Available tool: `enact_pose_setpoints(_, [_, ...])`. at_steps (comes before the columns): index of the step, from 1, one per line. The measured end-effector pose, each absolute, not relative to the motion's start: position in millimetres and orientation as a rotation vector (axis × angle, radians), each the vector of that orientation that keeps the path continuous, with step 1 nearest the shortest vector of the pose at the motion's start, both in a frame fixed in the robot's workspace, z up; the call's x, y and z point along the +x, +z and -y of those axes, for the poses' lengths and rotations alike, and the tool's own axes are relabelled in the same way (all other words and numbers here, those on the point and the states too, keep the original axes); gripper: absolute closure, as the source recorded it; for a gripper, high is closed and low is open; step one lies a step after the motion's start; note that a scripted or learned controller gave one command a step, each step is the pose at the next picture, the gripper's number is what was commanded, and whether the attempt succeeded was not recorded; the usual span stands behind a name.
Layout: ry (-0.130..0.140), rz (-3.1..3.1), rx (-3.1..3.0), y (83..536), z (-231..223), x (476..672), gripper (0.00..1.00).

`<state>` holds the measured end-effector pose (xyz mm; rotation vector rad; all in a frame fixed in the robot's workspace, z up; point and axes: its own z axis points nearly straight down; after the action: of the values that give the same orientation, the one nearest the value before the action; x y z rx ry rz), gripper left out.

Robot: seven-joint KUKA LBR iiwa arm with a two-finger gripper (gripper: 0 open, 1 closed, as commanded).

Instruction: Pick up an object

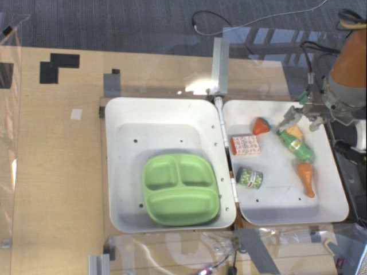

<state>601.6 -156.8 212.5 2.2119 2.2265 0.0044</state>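
The right bin (327, 211) holds several small items: a red strawberry-like piece (261, 126), a red and white carton (245, 145), a green can of peas (250, 178), a green bottle (297, 146), a yellow piece (293, 132) beside it, and an orange carrot (307, 179). My gripper (301, 119) hangs at the bin's far right part, above the yellow piece and the bottle's top end. It is open, its fingers spread wide, with nothing held between them.
The left bin (126, 125) holds a green divided plate (180, 189) at its near side. A metal post (220, 67) stands behind the divider between the bins. Cables run across the floor at the back.
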Motion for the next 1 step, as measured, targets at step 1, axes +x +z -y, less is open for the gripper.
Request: enact_pose_setpoints(1, [0.002, -2.330, 2.102, 132.6, 205.8, 623.0, 0.00])
